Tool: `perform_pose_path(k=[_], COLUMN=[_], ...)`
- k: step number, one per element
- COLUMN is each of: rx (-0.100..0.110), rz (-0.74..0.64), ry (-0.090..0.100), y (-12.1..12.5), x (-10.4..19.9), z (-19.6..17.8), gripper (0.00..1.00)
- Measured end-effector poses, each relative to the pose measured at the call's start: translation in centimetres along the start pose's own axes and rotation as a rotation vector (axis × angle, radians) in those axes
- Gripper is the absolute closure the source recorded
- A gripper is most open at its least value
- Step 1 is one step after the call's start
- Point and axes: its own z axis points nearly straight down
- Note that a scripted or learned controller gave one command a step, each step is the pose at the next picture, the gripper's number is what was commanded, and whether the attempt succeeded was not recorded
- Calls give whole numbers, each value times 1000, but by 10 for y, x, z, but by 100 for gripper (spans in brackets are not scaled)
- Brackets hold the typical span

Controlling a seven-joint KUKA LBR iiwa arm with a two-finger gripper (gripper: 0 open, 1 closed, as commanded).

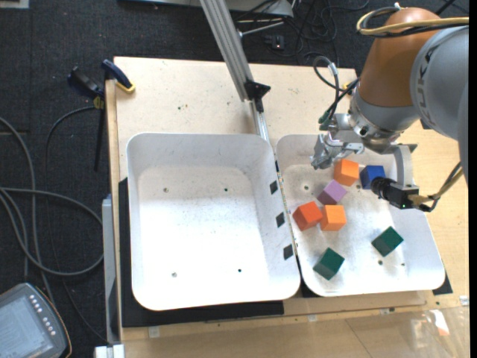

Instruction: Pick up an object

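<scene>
A: Quick pass, left to right. Left bin (141,222) has no blocks in it, well left of the tool (326,157). All the blocks are in the right bin (425,263).

B: Tool state?

A: Can't tell whether it's wide or narrow, the wrist blocks the view. Nothing visibly held. It hovers at the far left part of the right bin.

B: Candidates relative to the tool?

A: Red-orange block (307,215) below it and slightly left, touching an orange block (334,217) to its right. Dark green block (329,262) further below, near the front rim. Purple block (333,193) just below the tool. A second orange block (346,171) is just beside the tool on its right, the closest one. Blue block (372,176) is right of that, touching or nearly. Another dark green block (387,241) sits well apart, down and right.

B: How to do it well?

A: My call: go for the nearest orange block, but the blue and purple neighbours crowd it. Center over it, line the jaws along its free faces, descend straight. The lone green ones are the easier, cleaner grabs.
</scene>
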Motion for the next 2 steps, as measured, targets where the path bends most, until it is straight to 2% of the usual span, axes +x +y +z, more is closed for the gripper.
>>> perform_pose_path(k=[1,2], rx=[1,-2], rz=[-1,0], ry=[1,0], y=[-6,9], x=[58,118], z=[2,4], gripper=[100,100])
